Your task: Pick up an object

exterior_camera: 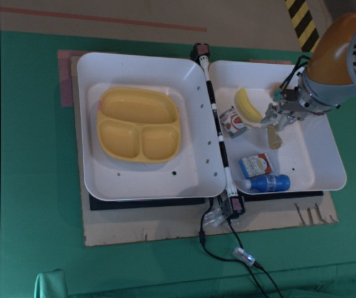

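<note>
Camera view: the gripper [276, 124] hangs low in the right bin [324, 157], just beside a banana [248, 104], above a small tan object [274, 138], likely lining up a grasp. I cannot tell whether it is open or closed. The yellow tray [139, 124] sits in the left bin [103, 185].

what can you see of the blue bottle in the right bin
The blue bottle lies on its side near the front edge of the right bin, its white cap pointing left toward the divider. It looks like glossy plastic, with a pale patch along its body. It sits just below a small orange and white carton, close enough that contact cannot be told. The gripper is well away from it.
</note>
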You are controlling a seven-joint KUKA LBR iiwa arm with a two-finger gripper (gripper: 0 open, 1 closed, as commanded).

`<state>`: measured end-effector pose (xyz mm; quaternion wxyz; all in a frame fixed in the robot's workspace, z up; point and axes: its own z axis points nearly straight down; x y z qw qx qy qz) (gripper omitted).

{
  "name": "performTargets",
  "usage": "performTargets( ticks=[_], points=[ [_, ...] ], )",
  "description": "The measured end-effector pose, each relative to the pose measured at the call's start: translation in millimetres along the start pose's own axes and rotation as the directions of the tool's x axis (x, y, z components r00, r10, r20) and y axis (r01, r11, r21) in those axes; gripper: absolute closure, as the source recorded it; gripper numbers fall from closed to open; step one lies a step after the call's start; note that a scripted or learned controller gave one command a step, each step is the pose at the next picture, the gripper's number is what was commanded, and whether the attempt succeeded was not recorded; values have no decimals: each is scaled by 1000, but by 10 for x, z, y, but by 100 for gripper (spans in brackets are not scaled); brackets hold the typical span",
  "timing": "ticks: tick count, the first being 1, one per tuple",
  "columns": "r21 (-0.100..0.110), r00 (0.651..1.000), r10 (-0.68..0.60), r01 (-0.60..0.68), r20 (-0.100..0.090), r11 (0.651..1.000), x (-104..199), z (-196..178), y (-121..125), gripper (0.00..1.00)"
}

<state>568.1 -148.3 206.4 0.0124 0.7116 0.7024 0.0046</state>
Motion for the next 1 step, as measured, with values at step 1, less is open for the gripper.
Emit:
performTargets(
  ticks=[1],
  points=[
    [10, 1000, -8, 8, -6, 1000, 152, -1305, 640, 100]
  ],
)
